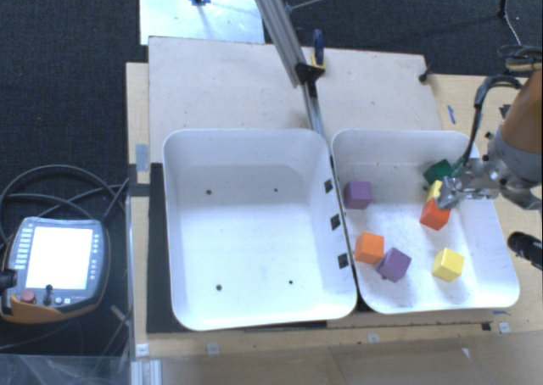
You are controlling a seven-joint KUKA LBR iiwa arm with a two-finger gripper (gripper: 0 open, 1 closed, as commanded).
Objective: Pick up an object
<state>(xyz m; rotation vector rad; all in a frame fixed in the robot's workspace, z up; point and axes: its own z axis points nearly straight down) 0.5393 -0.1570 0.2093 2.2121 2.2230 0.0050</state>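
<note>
Camera view: claw (447,197) sits over red block (434,215) in right bin (509,290); finger state cannot be told. Next: confirm grip, lift.

Six blocks are seen in the right bin (488,298): purple cube (357,194) upper left, orange cube (369,248) touching second purple cube (394,264), yellow cube (448,265) lower right, red-orange cube (434,214) and green block (438,171) by the right wall.

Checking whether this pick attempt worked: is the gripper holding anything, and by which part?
It cannot be told. The gripper sits right above the red block, beside a green block, but no grip on either is visible.
</note>
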